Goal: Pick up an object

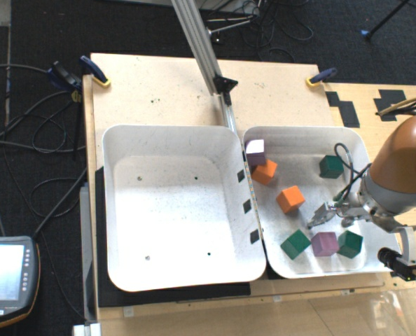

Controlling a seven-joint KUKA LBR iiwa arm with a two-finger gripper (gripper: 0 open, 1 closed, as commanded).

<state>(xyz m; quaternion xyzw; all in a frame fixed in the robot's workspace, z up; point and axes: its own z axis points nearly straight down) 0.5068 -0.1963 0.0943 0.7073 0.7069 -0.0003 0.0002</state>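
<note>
Several small blocks lie in the right bin (355, 140). A white and purple block (255, 150) and an orange block (265, 171) sit by its left wall. Another orange block (290, 199) lies near the middle, and a dark green block (330, 166) lies toward the back right. Along the front stand a green block (295, 243), a purple block (325, 243) and a second green block (350, 243). My gripper (328, 215) hangs just above and behind the purple block, open, with nothing between its fingers.
The left bin (117, 187) lies beside the right one, sharing a raised rim (246, 194). A slanted metal pole (197, 37) crosses the back of the bench. The arm's grey and orange wrist (397, 166) covers the right bin's right edge.
</note>
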